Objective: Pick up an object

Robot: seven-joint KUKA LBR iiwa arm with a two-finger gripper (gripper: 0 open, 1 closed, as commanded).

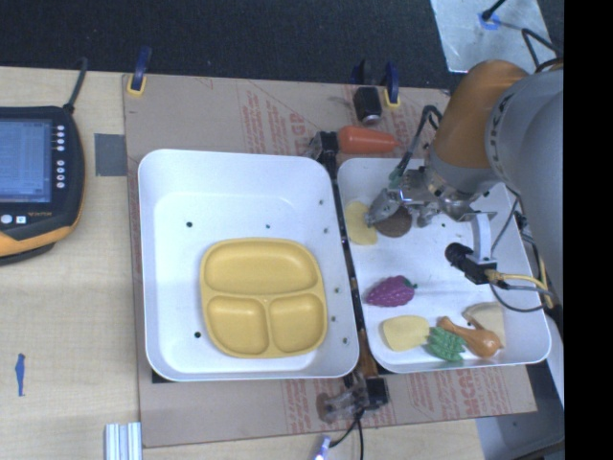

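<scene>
My gripper (395, 205) is low in the right bin (517, 353), near its far left corner. It sits right over a small brown round object (393, 225), which pokes out below it. A pale yellow flat piece (359, 224) lies just left of the brown object, against the bin wall. Further forward in the same bin lie a purple grape bunch (390, 290), a yellow piece (404, 332), a green toy (443, 345) and a brown drumstick (475, 334). The arm's orange band (469, 113) covers the bin's far right part.
The left bin (163, 218) holds a yellow divided plate (261, 295). An orange carrot-like toy (364, 142) lies on the bench beyond the right bin. A teach pendant (34, 175) rests at the far left. A black cable fitting (469, 262) hangs from the arm over the right bin.
</scene>
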